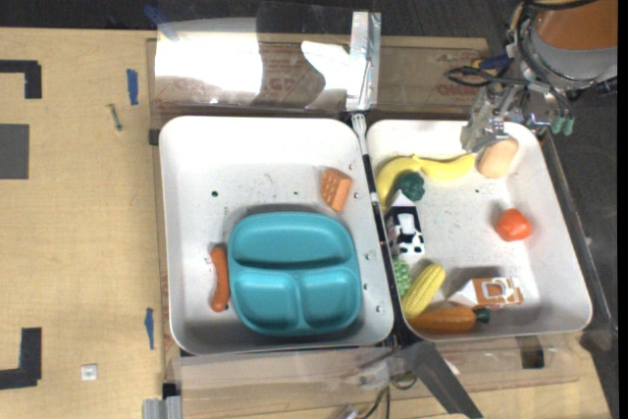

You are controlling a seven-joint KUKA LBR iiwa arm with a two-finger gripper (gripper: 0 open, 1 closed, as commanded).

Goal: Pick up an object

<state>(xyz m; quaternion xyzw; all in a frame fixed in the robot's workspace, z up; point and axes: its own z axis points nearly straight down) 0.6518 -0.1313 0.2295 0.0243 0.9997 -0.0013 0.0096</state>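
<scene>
Camera view, looking down at a slant on the worktop (69, 240) w/ two white bins side by side.

Left bin (186, 152): teal tray (294, 272) sits low-centre, three compartments. Sausage (220, 278) lies just left of the tray, touching or nearly so. Orange wedge (335, 188) sits above the tray's upper right corner, near the divider between bins.

Right bin (559, 250): plenty in here. Banana (424, 172) curves along the top left, w/ a green piece (409, 186) tucked against its underside. Below that, a cow toy (407, 235), black & white, close to the left wall. Corn (424, 288) lies tilted under the cow, and a carrot (449, 318) lies along the bottom wall, just beneath the corn. Small carton (497, 290) is just right of the corn, above the carrot's tip. Tomato (513, 226) stands alone mid-right, well apart from the rest.

Arm comes in top right, orange band up high. Pincer (491, 134) hangs over the bin's top right area, right on the peach (498, 158), which touches the banana's right end. Pincer state: cannot tell, tips are blurred into the peach. Cannot tell if the peach is gripped or merely beneath.
</scene>
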